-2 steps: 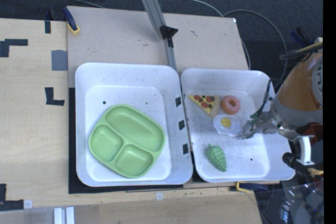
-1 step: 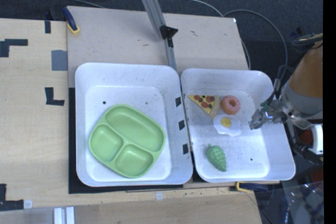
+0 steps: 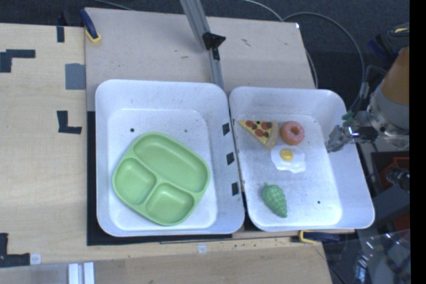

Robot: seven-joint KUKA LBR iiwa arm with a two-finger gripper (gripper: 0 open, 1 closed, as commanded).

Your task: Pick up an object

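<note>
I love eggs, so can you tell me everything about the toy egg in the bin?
The fried egg is a small toy, likely plastic: a wavy white patch with a round yellow yolk on top. It lies flat on the floor of the right bin. The pink donut sits just above it, very close, and the pizza slice lies up and to its left. The green cone-shaped toy is lower down, apart from it.
</note>
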